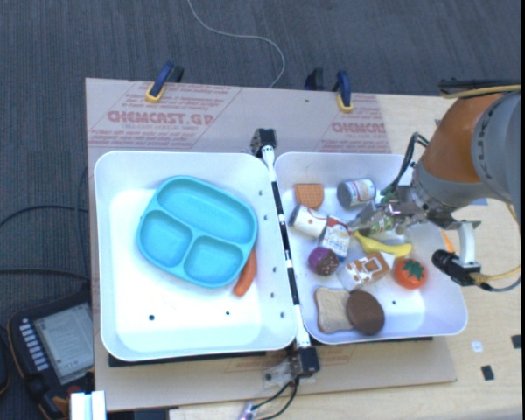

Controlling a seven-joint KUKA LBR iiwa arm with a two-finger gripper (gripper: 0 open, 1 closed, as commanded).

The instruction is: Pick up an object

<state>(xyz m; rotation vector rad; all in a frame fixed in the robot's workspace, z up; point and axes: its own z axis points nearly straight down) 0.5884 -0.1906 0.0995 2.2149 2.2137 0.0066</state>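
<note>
Banana (384, 244) just below fingers (387, 210) (right bin (437, 322))

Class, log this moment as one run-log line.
grey two-finger gripper: low in right white bin | above yellow toy banana | grasp: unclear

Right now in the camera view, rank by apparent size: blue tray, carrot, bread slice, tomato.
1. blue tray, by far the largest
2. bread slice
3. carrot and tomato look close; carrot longer, tomato rounder, so unranked.

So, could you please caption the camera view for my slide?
KUKA arm's claw over toy banana in the right bin; blue tray left.
</note>
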